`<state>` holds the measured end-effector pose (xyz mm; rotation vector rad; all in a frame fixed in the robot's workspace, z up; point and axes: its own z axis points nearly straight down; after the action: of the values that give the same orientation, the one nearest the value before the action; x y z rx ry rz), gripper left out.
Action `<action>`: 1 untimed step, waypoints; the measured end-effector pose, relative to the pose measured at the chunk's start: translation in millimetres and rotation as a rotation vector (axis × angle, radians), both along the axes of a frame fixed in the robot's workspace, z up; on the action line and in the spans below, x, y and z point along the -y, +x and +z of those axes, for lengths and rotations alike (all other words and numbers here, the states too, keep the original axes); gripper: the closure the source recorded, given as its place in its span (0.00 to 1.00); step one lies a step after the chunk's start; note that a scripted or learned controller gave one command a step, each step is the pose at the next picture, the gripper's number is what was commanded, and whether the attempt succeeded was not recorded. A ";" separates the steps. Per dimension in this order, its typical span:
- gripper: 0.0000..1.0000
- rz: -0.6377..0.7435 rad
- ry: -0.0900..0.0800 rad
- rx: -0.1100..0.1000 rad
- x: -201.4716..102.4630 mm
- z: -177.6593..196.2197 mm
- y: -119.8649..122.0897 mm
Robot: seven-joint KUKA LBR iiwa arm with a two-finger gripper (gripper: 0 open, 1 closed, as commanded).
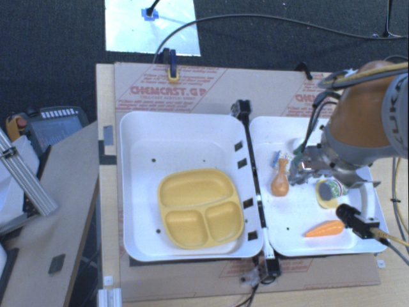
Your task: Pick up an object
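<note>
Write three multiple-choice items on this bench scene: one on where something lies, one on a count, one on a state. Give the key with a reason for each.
1. Where does the yellow divided tray lie?
A. In the left bin
B. In the right bin
C. On the carpet

2. How many compartments does the tray have?
A. Two
B. Three
C. Five

3. How does the toy carrot lie?
A. Standing upright
B. Flat on the bin floor
C. Stacked on the tray

Key:
1. A: the tray rests on the floor of the left bin, left of the divider.
2. B: one long compartment at the back and two smaller ones in front.
3. B: the carrot lies on its side near the front of the right bin, apart from the gripper, which is above the orange gourd-shaped toy.
</note>
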<state>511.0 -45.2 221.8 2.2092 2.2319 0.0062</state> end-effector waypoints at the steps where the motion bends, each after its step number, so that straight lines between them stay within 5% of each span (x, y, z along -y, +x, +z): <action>1: 1.00 0.000 0.000 -0.001 -60.5 8.8 -1.5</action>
<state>509.4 15.3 230.6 2.2091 2.2326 0.0049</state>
